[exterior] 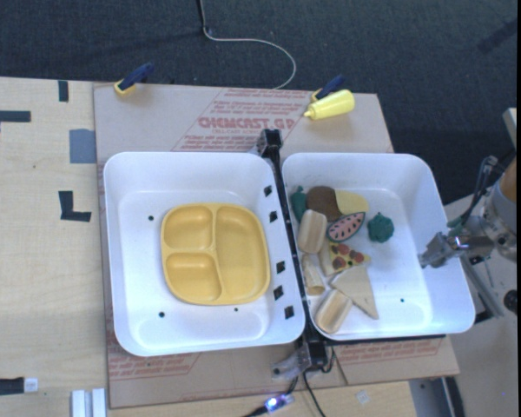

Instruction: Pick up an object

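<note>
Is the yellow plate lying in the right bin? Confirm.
No, the yellow plate lies in the left bin.

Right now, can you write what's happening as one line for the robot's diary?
stage: approach | gripper: over right white bin's right rim, holding nothing | toy food pile: left part of that bin | yellow divided plate: left white bin

A robotics lab is suggested: two white bins [122, 233] are clamped on a cardboard sheet [234, 124], a cable [243, 37] is trailed behind it, and black markers [69, 205] are stuck left of it.
</note>
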Motion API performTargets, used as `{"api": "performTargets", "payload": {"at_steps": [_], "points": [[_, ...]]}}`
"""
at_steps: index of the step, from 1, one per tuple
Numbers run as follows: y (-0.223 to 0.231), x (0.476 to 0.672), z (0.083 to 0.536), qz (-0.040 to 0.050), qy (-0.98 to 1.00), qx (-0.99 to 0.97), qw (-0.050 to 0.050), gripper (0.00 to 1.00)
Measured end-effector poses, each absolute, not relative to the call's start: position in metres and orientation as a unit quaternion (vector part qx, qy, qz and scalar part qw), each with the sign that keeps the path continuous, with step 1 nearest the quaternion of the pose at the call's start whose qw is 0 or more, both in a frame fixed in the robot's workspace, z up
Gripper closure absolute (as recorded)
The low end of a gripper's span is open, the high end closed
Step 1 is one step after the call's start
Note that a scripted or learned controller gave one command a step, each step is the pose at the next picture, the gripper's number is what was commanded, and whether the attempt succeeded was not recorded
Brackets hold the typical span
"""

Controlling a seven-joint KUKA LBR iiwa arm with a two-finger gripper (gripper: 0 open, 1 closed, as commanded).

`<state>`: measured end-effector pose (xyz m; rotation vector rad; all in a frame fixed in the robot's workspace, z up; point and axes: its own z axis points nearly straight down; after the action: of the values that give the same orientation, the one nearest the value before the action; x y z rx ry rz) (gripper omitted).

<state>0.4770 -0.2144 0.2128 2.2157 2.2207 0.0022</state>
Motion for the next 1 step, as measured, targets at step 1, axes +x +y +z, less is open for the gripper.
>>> {"api": "performTargets", "payload": {"at_steps": [1], "points": [[-0.2138,0.4776,0.2249,0.0001,0.708,0.706,0.000,1.00]]}}
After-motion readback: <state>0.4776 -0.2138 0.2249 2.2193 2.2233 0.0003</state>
